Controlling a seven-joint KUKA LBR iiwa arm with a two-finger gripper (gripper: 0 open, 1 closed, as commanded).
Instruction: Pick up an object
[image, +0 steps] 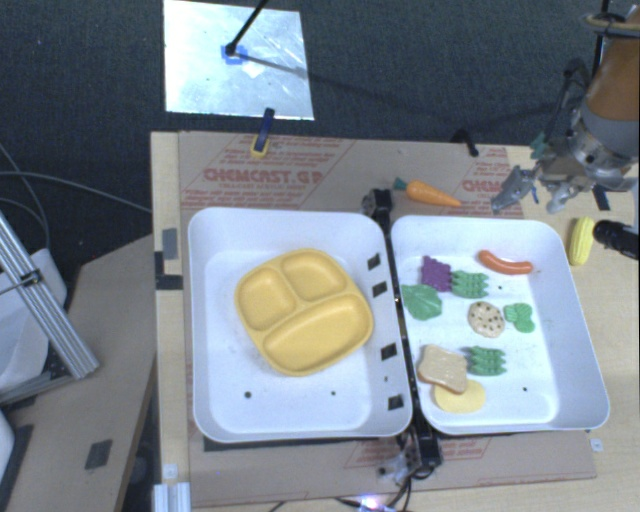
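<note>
Toy foods lay in the right bin (575, 330): one sausage (505, 264) at 12 o'clock, one grape bunch (436, 271), three green pieces (421, 301), one cookie (486, 318) at the centre, one bread slice (443, 367) and one yellow disc (461, 398) at 6 o'clock. The left bin (215, 300) held one yellow tray (303, 310). One carrot (431, 193) lay on the board (330, 170) behind. The gripper (535, 190) hung beyond the right bin's 1 o'clock corner, fingers spread, holding nothing. Dark carpet (80, 80) lay beyond.
</note>
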